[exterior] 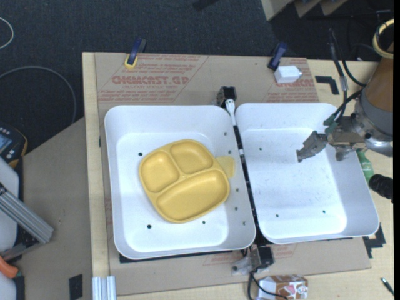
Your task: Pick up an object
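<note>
Plate (183,181), yellow plastic with 3 rounded compartments, lies in the left bin (125,136). Both bins are smooth white shallow trays; the right bin (294,224) sits alongside. Gripper (312,147) hangs above the right bin, grasping nothing; finger spread cannot be told. Bench board (150,80) reads "CHEMCAST GP" in red.

A single fixed camera looks down at a slant from above the near edge of the flat brown cardboard-covered bench (187,74), far enough off to take in both shallow white plastic bins (125,224), the bench's far corners and dark carpeted floor (62,17) beyond.
</note>
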Tool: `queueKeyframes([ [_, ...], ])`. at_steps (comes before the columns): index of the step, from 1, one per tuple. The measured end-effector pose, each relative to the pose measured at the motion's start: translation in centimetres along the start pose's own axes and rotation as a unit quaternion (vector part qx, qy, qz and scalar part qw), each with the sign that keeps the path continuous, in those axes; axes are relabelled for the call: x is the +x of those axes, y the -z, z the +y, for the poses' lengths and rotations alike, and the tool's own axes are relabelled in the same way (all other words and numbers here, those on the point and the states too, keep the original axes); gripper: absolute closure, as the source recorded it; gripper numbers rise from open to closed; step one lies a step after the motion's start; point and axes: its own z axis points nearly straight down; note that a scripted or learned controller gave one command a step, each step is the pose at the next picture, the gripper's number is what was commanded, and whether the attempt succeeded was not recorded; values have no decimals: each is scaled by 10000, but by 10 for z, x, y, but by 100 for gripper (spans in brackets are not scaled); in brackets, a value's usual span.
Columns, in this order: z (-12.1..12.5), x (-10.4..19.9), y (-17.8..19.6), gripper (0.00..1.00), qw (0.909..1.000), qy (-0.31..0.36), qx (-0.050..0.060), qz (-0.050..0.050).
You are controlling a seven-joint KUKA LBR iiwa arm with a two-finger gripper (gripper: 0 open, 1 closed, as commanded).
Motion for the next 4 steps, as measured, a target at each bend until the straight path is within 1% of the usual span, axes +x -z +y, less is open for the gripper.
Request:
queueKeyframes([
  [1, -27, 96, 85, 0, 10000, 42, -51, 1],
  [2, -26, 90, 91, 100, 10000, -12, -18, -19],
  [3, -27, 149, 146, 100, 10000, 16, -36, -5],
  [4, -28, 226, 163, 100, 10000, 24, -19, -1],
])
